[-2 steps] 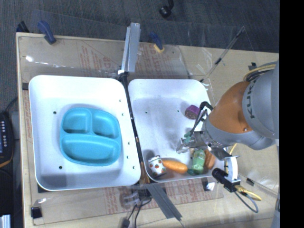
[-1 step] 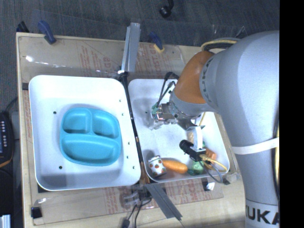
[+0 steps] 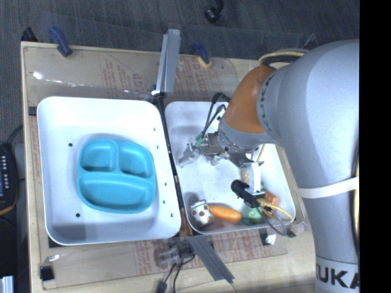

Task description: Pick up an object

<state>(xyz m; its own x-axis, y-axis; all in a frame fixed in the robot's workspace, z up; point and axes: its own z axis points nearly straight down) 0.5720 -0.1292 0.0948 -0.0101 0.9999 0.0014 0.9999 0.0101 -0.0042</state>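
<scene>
Arm (image 3: 317,102) reaches in from the right, wrist over the rt bin (image 3: 208,185). Lt bin (image 3: 55,163) holds one blue divided plate (image 3: 116,174), which is broad, flat and a poor grab, so skip it. Better picks are in the rt bin.

Step in hand, by my read: approach, nothing gripped yet. Claw (image 3: 189,155) sits above the upper-mid part of the rt bin, close to the wall shared w/ the lt bin. Can't tell if it's open or closed; wrist hardware blurs it.

To do it well:
- shift toward the bin's near end, where the items lie
- centre over one item only, line up across its narrow width
- come down straight, keep off the bin wall
- close only once low enough

Targets, all along the near edge of the rt bin, apart from the claw and toward the viewer:
- orange carrot (image 3: 225,213), lying flat, approx mid-edge. Best bet, has room on its upper side.
- white round toy (image 3: 200,213), just beside the carrot's left end, near the corner. Wall may block.
- green piece (image 3: 252,216), just right of the carrot, partly hidden, shape unclear.
</scene>
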